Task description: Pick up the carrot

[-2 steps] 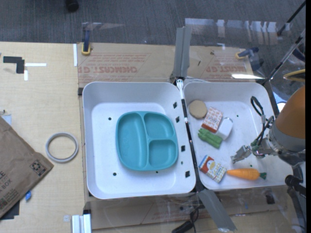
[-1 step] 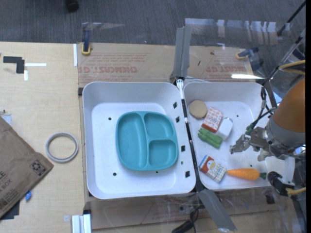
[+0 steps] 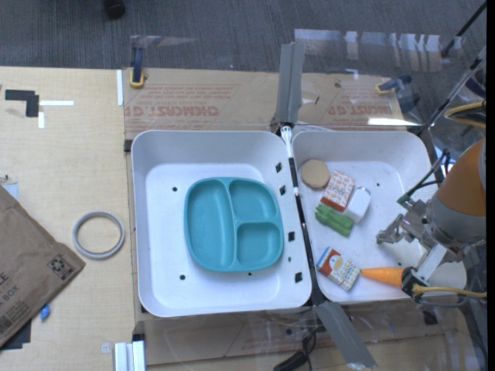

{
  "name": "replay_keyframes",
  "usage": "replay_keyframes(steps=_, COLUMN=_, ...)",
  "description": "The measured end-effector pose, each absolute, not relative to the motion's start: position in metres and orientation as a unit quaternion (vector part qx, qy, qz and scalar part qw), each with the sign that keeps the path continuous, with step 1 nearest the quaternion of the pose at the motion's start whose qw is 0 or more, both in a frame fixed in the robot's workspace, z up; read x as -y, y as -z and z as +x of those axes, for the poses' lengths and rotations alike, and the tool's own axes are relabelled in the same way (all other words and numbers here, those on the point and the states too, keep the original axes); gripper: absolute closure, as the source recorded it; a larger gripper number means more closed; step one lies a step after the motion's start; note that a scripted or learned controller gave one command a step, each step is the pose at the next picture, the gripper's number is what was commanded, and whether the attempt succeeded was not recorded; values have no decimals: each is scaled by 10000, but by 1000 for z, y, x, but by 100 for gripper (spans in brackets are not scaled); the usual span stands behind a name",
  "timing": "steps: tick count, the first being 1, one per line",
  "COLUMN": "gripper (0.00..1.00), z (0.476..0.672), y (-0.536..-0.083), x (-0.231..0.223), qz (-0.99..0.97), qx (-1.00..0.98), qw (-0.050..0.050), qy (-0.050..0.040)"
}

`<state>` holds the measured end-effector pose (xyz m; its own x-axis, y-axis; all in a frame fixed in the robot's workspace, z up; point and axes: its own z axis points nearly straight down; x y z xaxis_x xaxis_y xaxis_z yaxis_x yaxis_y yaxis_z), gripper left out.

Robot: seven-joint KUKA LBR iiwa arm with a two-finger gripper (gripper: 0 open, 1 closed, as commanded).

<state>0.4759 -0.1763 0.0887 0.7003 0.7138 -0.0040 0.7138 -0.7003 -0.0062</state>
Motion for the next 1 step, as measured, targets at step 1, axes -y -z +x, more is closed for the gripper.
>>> replay_keyframes(steps=1, gripper=0, z=476, y=-89, x=120, qz=-9418, qx=3362, qw=23, qy=-30)
